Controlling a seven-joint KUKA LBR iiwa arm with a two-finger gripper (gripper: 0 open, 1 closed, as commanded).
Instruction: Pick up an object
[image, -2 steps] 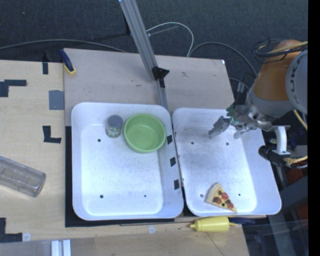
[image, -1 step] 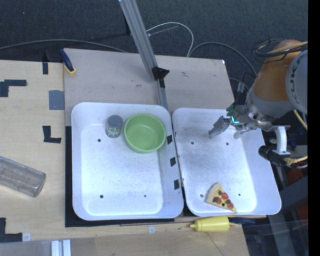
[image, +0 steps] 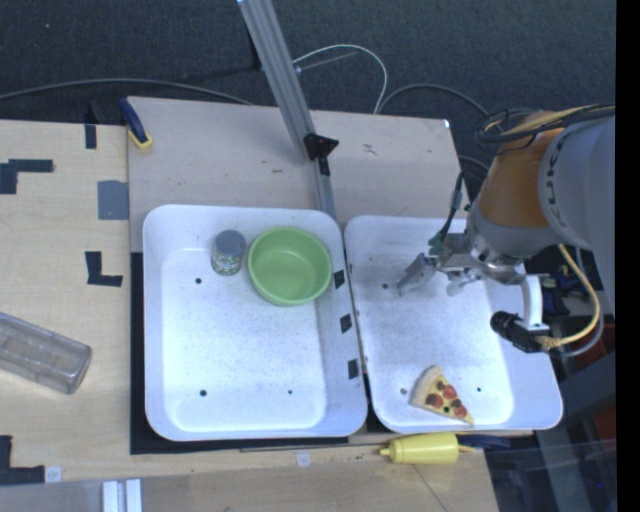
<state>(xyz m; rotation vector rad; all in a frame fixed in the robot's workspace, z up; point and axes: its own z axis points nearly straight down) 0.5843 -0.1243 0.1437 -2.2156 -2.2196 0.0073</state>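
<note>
Mustard bottle (image: 424, 449): on the bench's front edge, just outside the right bin (image: 530, 400).
Pizza slice (image: 441, 393): flat near the right bin's front edge, the only thing in that bin, likely the easiest pick.
Gripper (image: 425, 273): over the right bin's back half, holding nothing; jaws spread or pressed together, I cannot tell.
Slice to jaws: well apart, toward the front edge.
Doing it well: come down square over the slice, 1 finger each side.
Left bin (image: 175, 400): bowl (image: 289, 265) and can (image: 228, 252) at the back.

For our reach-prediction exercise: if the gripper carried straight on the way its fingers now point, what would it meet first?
The gripper points down and left, so it would probably meet the bare floor of the right bin first; depth is unclear.
</note>
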